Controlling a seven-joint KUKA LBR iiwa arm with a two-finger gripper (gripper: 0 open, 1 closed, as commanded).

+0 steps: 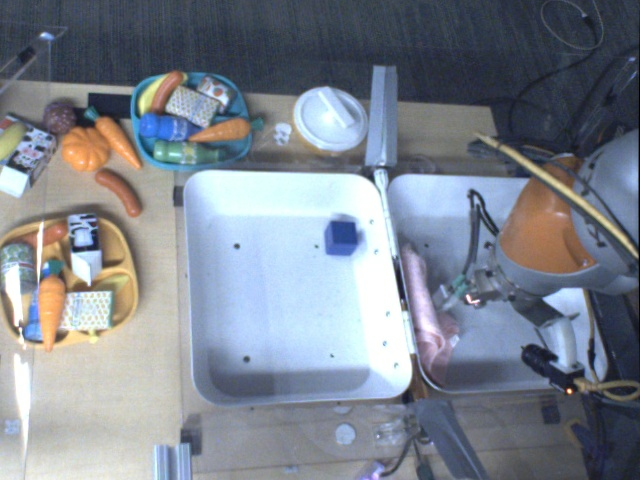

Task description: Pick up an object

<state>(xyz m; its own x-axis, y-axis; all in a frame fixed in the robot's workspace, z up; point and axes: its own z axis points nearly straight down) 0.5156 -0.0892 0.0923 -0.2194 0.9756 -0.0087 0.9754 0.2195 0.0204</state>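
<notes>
A small blue cube (342, 236) lies in the left white bin (250, 368), toward its back right. A long pink soft object (425, 313) lies along the left wall of the right bin (500, 373). My gripper (458, 294) is low inside the right bin, just right of the pink object and close to its middle. The grey arm with its orange band (545, 233) reaches in from the right and covers much of that bin's floor. Whether the gripper touches the pink object is unclear.
A blue bowl (190, 153) of toy food and a white lidded tub (331, 118) stand behind the bins. A yellow plate (125, 278) with toy food, a pumpkin (82, 150) and a sausage (118, 192) are on the bench at left. Cables (560, 198) hang at right.
</notes>
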